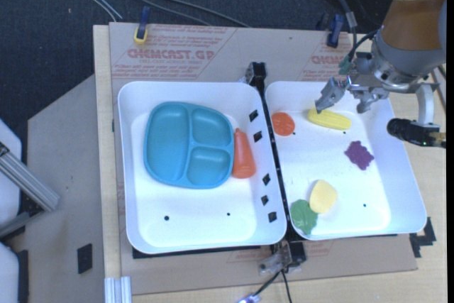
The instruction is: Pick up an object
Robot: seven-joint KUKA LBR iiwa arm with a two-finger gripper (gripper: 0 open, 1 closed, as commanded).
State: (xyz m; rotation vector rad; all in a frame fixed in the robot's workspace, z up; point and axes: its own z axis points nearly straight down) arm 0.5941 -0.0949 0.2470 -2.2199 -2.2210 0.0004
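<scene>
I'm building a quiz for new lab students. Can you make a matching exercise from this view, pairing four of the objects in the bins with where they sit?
Things:
1. blue divided plate
2. orange carrot
3. yellow corn
4. purple piece

Places:
A. right bin, beneath the gripper
B. left bin, against the plate's right edge
C. right bin, near its right side
D. left bin, middle

Pairs: 1-D, 2-B, 3-A, 4-C

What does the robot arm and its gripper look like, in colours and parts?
The arm has a grey metal body with an orange band above the wrist and a yellowish cable looped at the top. Its two-finger gripper is grey metal with dark fingertips.
</scene>
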